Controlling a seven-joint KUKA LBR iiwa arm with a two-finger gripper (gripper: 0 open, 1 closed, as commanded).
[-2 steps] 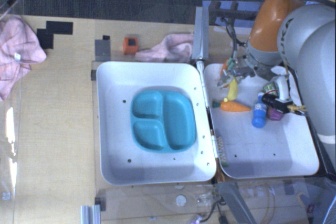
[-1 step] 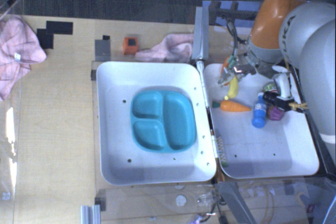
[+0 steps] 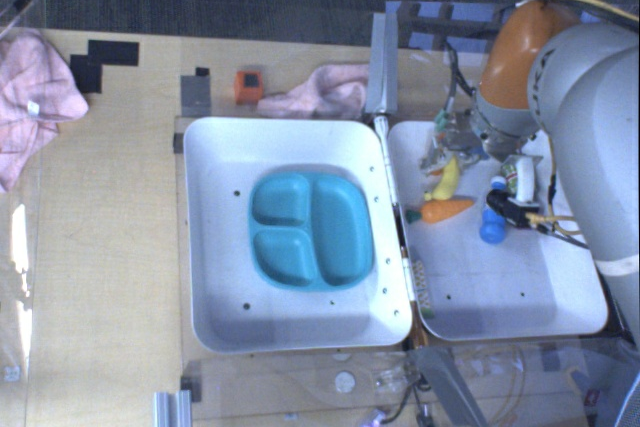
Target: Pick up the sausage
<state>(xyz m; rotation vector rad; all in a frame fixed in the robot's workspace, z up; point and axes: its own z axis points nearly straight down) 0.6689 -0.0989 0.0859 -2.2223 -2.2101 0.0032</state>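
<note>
Clutter in the right bin (image 3: pixel 520 305) under the gripper (image 3: pixel 452 143).
Nearest, a blue divided plate (image 3: pixel 310 227) lies in the left bin (image 3: pixel 215 245). In the right bin, a carrot (image 3: pixel 447 209) and a blue toy (image 3: pixel 492 231) lie just before a banana (image 3: pixel 447 177). The gripper hangs low over the far left corner, its grip too blurred to tell. Which piece there is the sausage cannot be told. Beyond, a pink cloth (image 3: pixel 320 93) rests on the table (image 3: pixel 100 215).

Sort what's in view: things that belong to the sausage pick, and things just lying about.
For the job: gripper, over the right bin; which item there is the sausage, I cannot tell.
Lying about: yellow banana, orange carrot, blue toy, all in that bin; blue divided plate in the left bin; pink cloth behind the bins.
</note>
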